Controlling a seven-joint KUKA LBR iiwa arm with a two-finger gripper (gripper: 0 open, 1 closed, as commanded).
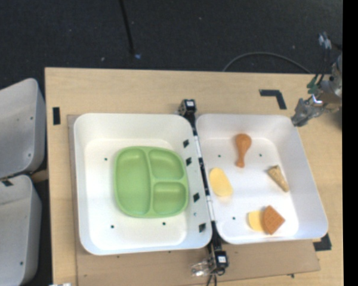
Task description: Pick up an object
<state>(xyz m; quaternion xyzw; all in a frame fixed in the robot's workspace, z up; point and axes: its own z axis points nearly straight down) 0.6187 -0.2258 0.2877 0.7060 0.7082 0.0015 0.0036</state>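
Drumstick (242, 148) lay near the right bin's (298, 145) back edge while your gripper (304, 112), its opening impossible to tell, hung outside that bin's back right corner, so a descent risked striking the rim.

Light wooden bench (137, 88), two shallow white bins side by side: left bin (95, 136), right bin (298, 159).

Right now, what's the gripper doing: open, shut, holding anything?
Gripper: cannot be told; it sits at the far right corner of the right bin, above the rim, with no object seen in it.
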